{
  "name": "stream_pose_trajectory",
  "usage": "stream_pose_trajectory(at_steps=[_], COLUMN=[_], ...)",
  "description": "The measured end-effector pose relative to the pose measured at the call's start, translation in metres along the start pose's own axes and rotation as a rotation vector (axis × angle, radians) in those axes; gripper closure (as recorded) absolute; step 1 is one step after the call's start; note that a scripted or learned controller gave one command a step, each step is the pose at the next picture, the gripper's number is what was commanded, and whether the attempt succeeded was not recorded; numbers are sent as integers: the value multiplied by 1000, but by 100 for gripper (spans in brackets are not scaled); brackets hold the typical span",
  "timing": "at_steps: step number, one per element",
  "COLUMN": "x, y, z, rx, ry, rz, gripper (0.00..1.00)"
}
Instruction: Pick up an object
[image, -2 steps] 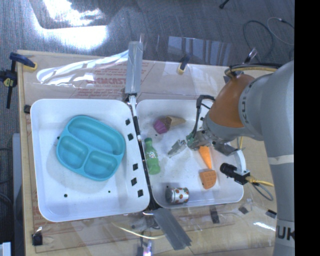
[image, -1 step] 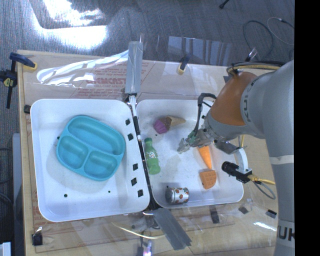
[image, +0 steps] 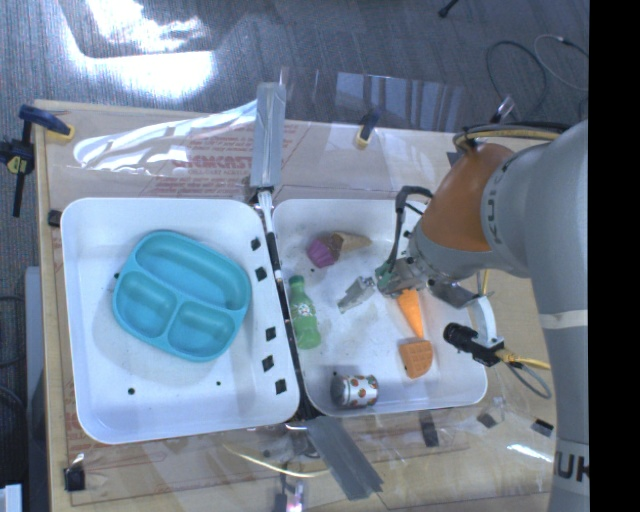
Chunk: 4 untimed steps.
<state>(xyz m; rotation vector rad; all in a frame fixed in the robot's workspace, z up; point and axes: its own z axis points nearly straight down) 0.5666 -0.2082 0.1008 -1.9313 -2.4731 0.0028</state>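
Mid right bin (image: 455, 395), tool (image: 358, 293) beside carrot (image: 411, 312).

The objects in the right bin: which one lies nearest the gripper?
The orange carrot, right beside the gripper; the green bottle and small can lie farther.

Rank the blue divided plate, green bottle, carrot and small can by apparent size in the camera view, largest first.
1. blue divided plate
2. green bottle
3. carrot, close to the bottle, so unsure
4. small can
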Motion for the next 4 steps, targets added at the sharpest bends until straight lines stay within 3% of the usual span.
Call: stream_pose_trajectory(at_steps=[1,2,3,4], x=[-9,3,4,-8], y=[26,-17,-15,26], z=[-94,-127,7,-108], rx=[-3,-2,0,-3], ry=[-2,-1,0,-1], rz=[42,67,205,257], gripper=[0,0,0,0])
